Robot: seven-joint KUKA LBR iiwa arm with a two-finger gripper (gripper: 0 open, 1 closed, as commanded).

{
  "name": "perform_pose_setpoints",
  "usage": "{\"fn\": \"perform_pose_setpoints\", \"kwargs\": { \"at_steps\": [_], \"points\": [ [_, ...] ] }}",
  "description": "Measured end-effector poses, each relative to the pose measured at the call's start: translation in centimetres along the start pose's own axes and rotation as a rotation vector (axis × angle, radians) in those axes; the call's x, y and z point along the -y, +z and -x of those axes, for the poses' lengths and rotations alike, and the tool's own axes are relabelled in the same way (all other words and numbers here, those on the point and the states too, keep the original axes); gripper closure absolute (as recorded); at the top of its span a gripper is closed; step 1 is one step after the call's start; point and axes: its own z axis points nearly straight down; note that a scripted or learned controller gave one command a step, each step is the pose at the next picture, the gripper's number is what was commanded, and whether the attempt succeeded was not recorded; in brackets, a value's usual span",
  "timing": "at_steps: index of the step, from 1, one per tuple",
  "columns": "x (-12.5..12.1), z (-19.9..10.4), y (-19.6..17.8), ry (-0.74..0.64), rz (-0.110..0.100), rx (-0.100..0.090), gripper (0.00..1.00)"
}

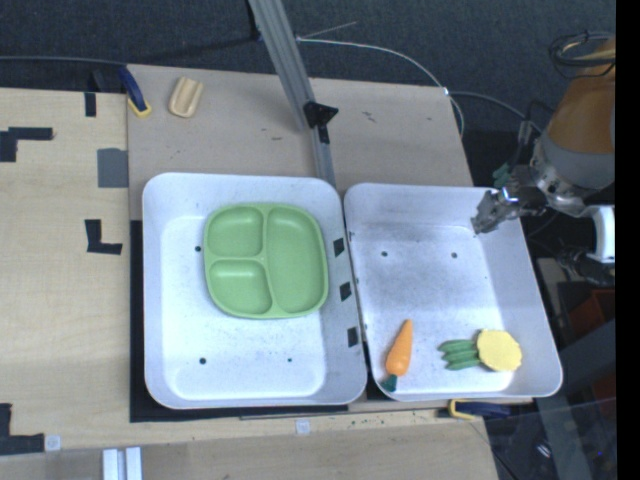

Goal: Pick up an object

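Observation:
An orange toy carrot [400,346] lies near the front of the right bin [440,268]. To its right lie a green bean-like toy [459,353] and a yellow round toy [498,350], touching each other. My gripper [488,213] hovers over the right bin's far right corner, well away from those toys. Nothing shows between its fingers. A green divided plate [267,260] rests in the left bin [170,298].
A grey metal bar [290,58] slants across the bench behind the bins. A tan block [185,97] and a blue and yellow item [134,90] lie at the bench's far left. Cables run at the far right.

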Motion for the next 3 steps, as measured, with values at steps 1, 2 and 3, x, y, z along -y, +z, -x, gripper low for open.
{"fn": "perform_pose_setpoints", "kwargs": {
  "at_steps": [1,2,3],
  "points": [
    [-1.3,-5.5,0.9,-0.005,-0.005,-0.003,1.00],
    [-2.2,-11.9,0.3,-0.006,-0.005,-0.004,1.00],
    [-3.6,-16.9,1.1,-0.005,-0.006,-0.003,1.00]
  ]
}}
